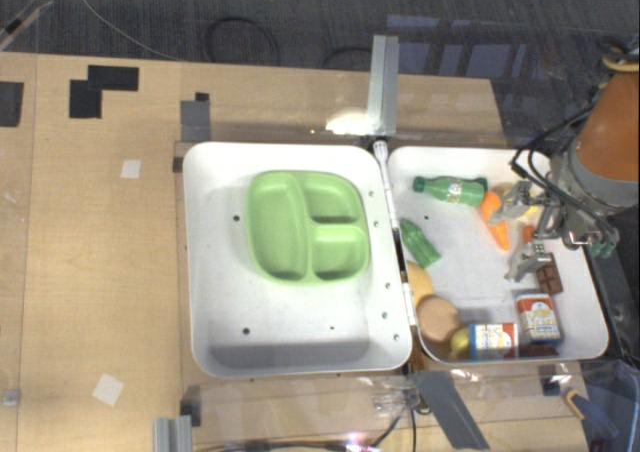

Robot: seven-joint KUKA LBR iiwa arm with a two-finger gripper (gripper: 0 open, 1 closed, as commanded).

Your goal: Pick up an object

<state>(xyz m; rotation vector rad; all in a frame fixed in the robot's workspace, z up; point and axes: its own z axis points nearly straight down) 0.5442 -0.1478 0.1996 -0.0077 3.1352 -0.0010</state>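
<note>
Beside the orange carrot in the right bin hovers the tool — fingers apart, holding nothing — so the pick is not yet made.

Wooden bench under two white bins

I see the arm as a broad orange band with a paler cap above it and a grey collar below. Black cables loop out beside that collar, just above the gripper. The gripper itself looks like pale metal, with thin silvery fingers and small dark fittings near its base; finer details blur at this size.
</note>
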